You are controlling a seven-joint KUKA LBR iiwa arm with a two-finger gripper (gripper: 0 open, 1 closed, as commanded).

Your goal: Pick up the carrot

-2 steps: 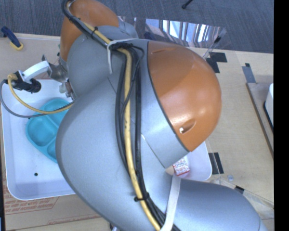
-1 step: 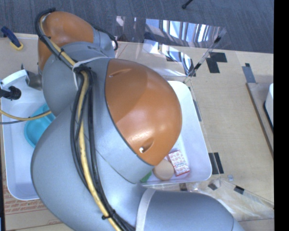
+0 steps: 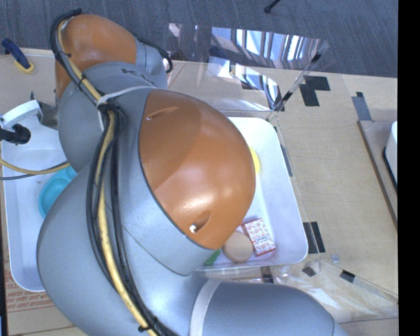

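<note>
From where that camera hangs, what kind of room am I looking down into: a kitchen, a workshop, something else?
Most likely a robotics lab or test bench. A big grey and orange robot arm leans over shallow white bins on a taped-up bench, and the bin by it holds small items such as a little red box and an egg-like ball.

No words, brands or numbers are showing clearly enough to read. A small red-and-white packet [image 3: 260, 236] is lying in the right bin [image 3: 287, 208] beside a tan egg-shaped thing [image 3: 238, 247]; its face is carrying a printed grid-like pattern, but the marks are blurring together. Faint reddish print is running along the cardboard edge [image 3: 24, 301] at the lower left, too small to make out. The arm [image 3: 196, 173] is bearing no visible lettering.
</note>
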